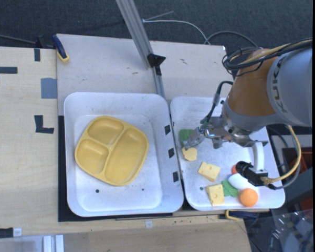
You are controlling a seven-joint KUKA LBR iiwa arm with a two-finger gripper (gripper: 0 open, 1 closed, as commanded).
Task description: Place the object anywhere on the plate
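A yellow plate [111,149] with three compartments lies in the left bin [81,193]. My gripper [198,139] hangs over the left part of the right bin [191,106], beside a green object [186,136] and just above a small yellow piece [189,154]. Two yellow cheese wedges [209,170] [216,194] lie in the middle and front of that bin. A white, green and orange toy cluster [240,189] sits at the bin's front right corner.
An aluminium post [135,28] slants across the bench behind the bins. A blue-and-yellow clamp [61,49] sits at the bench's back left. Cables [283,167] loop down the arm's right side.
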